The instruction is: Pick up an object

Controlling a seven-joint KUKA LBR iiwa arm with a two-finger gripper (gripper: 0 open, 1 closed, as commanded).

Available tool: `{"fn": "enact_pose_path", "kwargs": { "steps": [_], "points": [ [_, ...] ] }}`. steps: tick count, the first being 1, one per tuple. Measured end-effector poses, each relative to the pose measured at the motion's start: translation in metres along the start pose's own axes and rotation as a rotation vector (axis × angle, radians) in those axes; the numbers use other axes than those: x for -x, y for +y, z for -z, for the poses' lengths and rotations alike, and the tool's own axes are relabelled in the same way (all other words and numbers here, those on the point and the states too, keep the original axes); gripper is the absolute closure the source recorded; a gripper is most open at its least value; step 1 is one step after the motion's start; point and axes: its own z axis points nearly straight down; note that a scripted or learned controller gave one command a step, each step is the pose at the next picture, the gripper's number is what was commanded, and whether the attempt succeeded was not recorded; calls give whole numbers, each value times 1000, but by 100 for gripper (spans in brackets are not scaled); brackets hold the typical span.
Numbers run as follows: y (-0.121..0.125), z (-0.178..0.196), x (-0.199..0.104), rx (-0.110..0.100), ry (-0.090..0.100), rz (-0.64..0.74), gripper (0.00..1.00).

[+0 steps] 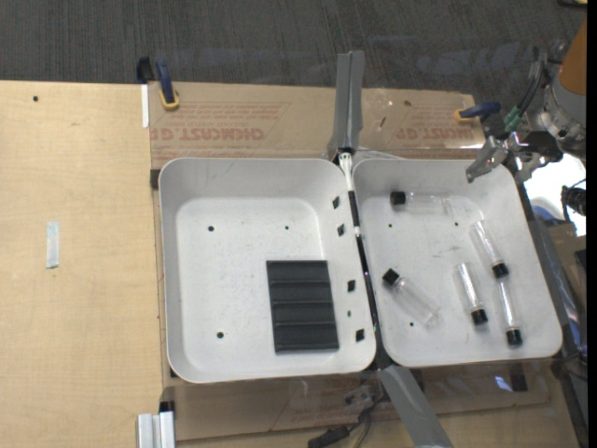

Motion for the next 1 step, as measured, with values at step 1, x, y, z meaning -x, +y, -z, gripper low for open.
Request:
{"fn": "enact_pose_path", "kwargs": {
  "steps": [1],
  "points": [
    [17,-65,33,1,-1,55,0]
  ]
}}
